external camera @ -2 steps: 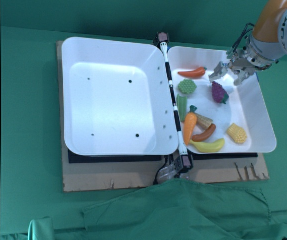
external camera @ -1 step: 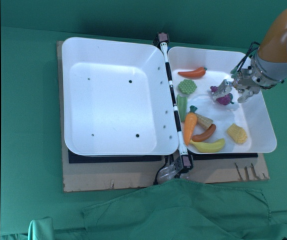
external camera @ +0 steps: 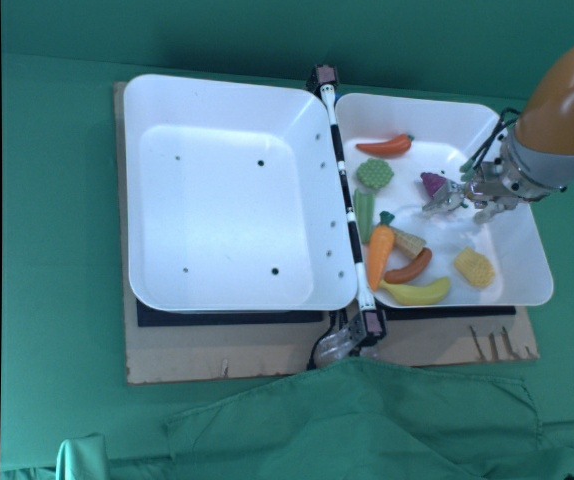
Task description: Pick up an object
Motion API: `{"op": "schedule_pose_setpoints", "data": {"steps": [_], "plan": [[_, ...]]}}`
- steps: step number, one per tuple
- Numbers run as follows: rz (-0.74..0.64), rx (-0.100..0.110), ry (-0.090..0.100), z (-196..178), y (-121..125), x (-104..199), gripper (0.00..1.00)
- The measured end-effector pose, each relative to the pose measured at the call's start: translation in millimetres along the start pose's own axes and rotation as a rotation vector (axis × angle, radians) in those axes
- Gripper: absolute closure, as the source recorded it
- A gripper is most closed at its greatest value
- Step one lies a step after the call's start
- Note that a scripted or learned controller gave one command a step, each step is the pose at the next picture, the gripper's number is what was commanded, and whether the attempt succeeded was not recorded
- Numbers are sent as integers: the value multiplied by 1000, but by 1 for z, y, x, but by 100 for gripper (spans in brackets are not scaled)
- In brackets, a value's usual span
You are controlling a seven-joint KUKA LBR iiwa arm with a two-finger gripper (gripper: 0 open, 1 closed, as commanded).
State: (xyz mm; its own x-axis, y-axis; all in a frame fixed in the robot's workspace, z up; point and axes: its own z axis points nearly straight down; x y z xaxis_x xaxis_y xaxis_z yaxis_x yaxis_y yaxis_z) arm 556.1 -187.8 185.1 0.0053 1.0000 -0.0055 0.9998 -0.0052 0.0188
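The right bin (external camera: 512, 148) holds several toy foods. A purple eggplant-like piece (external camera: 432, 182) lies near its middle. My gripper (external camera: 455, 198) reaches in from the right and sits low over the bin floor, right beside the purple piece and touching or almost touching its right side. Whether the piece is gripped cannot be made out. Other pieces are a red chili (external camera: 384, 146), a green knobbly round (external camera: 374, 174), a green cucumber (external camera: 364, 213), an orange carrot (external camera: 378, 251), a tan cone (external camera: 409, 241), a red sausage (external camera: 410, 266), a banana (external camera: 417, 291) and a yellow corn piece (external camera: 474, 267).
The left bin (external camera: 167, 108) lies alongside, parted from the right one by a black-and-white divider rail (external camera: 344, 183). Both bins rest on a cardboard sheet (external camera: 217, 353) on green cloth. A fold of green cloth (external camera: 367, 418) lies in front.
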Motion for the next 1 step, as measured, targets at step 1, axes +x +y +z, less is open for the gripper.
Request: {"op": "schedule_pose_setpoints", "data": {"steps": [1], "plan": [[-1,0,-2,-1,-15,0,0]]}}
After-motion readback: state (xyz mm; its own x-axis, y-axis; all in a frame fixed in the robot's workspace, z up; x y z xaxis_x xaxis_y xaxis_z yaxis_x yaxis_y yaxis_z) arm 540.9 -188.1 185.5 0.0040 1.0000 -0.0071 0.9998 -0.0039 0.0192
